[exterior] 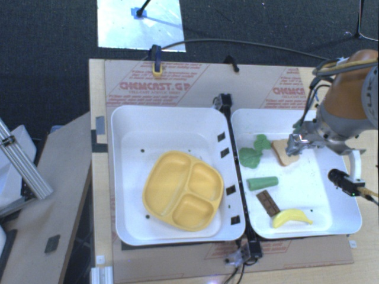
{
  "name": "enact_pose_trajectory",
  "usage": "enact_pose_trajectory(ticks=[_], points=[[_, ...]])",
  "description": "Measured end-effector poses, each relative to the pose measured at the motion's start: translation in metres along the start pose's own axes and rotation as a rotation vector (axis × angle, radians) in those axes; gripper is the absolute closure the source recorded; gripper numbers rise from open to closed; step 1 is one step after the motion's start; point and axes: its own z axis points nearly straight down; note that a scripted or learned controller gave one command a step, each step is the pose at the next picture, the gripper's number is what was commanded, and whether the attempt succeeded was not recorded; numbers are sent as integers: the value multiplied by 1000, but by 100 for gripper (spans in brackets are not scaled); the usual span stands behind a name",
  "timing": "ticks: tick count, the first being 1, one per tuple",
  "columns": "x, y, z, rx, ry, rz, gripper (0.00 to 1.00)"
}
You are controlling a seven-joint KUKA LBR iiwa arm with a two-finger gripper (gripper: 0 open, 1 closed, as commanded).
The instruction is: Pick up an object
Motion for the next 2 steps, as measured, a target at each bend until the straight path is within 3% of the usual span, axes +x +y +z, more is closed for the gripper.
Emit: enact_pose_trajectory(ticks=[2], points=[[1,16,-106,-1,0,-1,100]])
